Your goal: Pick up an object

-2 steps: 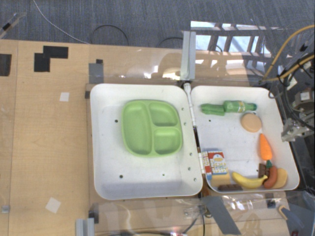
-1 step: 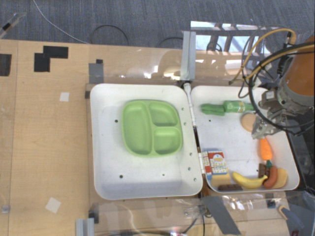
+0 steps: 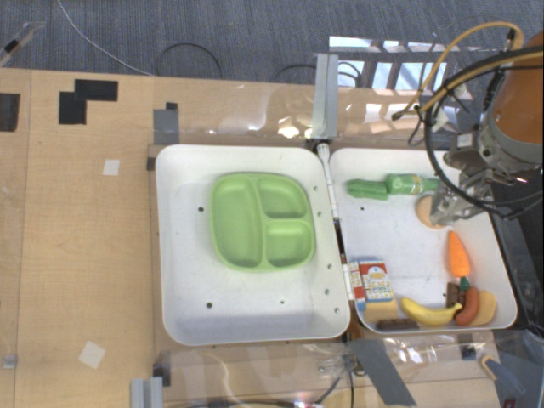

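The right bin (image 3: 399, 245) holds several items. A green bottle (image 3: 395, 185) lies on its side at the far edge. A tan round piece (image 3: 424, 212) sits just right of it, partly under my gripper (image 3: 444, 206), which hangs low over the bin's far right corner. An orange carrot (image 3: 459, 254) lies by the right wall. Along the near edge are a red and white box (image 3: 375, 280), a banana (image 3: 430, 313), a dark brown bar (image 3: 388, 324), a reddish-brown sausage (image 3: 467, 301) and a tan rounded item (image 3: 484, 306).
The left bin (image 3: 187, 296) holds a green divided plate (image 3: 261, 221) in its middle. A metal divider (image 3: 333, 228) runs between the bins. Yellow and black cables (image 3: 459, 49) loop above the arm's wrist at the far right.
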